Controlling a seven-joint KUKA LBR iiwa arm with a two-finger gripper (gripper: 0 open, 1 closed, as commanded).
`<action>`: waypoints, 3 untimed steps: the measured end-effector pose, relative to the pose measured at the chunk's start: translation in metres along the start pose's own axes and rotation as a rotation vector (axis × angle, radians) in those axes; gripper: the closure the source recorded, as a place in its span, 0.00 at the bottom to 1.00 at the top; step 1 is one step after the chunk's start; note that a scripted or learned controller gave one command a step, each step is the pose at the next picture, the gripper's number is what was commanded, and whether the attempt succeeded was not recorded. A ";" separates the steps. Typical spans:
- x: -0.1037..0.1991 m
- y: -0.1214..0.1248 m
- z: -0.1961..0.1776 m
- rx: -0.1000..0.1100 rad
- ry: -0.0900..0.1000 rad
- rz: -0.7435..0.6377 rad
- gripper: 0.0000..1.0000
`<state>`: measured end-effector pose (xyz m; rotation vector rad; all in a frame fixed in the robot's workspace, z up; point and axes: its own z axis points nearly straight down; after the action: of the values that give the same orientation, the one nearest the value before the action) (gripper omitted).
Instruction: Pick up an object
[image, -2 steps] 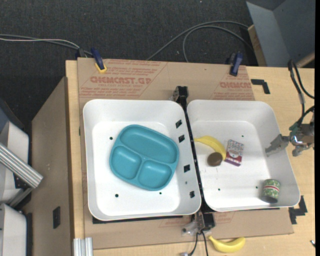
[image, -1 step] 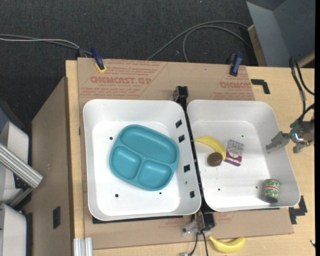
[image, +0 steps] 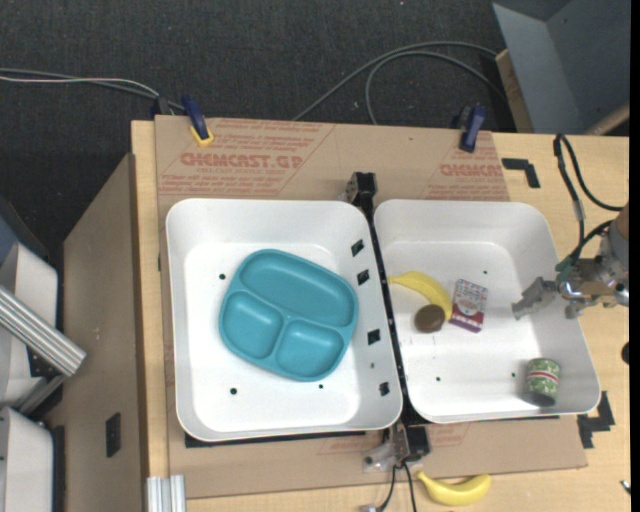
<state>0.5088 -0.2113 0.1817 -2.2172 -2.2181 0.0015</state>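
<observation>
The right bin (image: 520, 222) holds a yellow banana (image: 424, 291), a small brown round fruit (image: 430, 319) touching its lower end, a little red and white box (image: 468, 304) just right of them, and a green-labelled can (image: 541, 379) lying near the front right corner. My gripper (image: 548, 292) reaches in over the right wall of this bin, to the right of the box and above the can, with bare bin floor under it. Nothing is seen held in it.
The left bin (image: 190, 300) carries a teal divided plate (image: 288, 314). A black divider with clips (image: 375, 300) runs between the bins. A second banana (image: 456, 488) lies on the bench outside the front edge. Cables (image: 575, 200) hang at the right.
</observation>
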 end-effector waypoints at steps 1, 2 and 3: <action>0.008 0.007 0.051 0.002 0.001 -0.001 0.00; 0.007 0.008 0.097 -0.003 0.000 0.001 0.00; 0.007 0.009 0.084 -0.007 -0.003 0.001 1.00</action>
<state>0.5172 -0.2039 0.0973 -2.2228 -2.2220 -0.0028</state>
